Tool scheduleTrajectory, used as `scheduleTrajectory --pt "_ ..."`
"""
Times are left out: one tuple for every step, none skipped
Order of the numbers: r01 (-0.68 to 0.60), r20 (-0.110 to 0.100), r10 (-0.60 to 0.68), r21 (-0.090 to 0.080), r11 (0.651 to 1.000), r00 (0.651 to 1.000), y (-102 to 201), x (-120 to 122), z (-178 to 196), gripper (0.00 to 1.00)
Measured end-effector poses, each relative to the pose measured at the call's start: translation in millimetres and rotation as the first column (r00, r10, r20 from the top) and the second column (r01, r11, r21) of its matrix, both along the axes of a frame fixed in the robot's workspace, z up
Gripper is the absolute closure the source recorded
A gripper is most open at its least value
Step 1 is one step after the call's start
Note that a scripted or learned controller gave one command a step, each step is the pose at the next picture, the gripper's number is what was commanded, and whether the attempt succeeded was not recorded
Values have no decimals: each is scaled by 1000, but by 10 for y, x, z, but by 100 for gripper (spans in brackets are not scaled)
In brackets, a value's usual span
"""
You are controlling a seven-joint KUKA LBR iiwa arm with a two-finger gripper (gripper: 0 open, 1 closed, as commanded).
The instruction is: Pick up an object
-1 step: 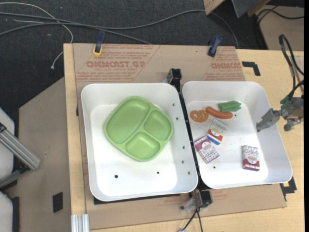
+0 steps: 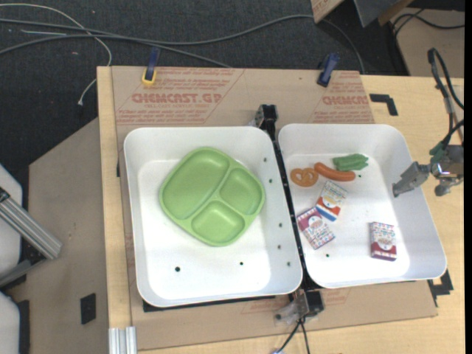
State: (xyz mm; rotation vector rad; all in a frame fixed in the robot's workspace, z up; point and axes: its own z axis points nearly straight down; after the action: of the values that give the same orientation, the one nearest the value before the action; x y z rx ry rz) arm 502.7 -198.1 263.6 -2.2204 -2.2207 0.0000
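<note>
Wooden bench [image 2: 81, 198], two white bins [image 2: 147, 271], dark carpet [image 2: 221, 13], gripper [image 2: 424, 174] state unclear

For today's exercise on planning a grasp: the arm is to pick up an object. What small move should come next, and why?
Probably a short move leftward into the right bin, toward the red and white packet. The gripper sits at that bin's right edge with nothing seen held, and the packet lies flat, nearest it and apart from the other items, so it looks the easiest target.
</note>
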Motion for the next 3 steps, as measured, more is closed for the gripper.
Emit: scheduleTrajectory --pt "1 -6 -1 3 1000 1000 7 -12 -633 0" --pt "0 -5 0 3 1000 1000 86 -80 -1118 0" --pt "1 -5 -1 3 1000 1000 61 -70 -1549 0"
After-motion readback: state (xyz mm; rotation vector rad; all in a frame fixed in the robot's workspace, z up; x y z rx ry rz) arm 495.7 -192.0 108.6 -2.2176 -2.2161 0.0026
